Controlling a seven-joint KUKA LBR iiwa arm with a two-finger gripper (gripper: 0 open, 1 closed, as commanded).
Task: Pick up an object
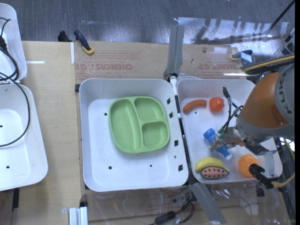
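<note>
Tool low over the blue toy, right bin.
I can't tell the tool's (221, 143) grip; blue toy (210, 136) touching it, watermelon slice (212, 168) just near — I could nudge either aside.

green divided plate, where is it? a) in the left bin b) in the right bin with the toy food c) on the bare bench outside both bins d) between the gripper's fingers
a: the green divided plate lies flat on the floor of the left bin, while the toy sausage, tomato and watermelon slice sit in the right bin.
</note>
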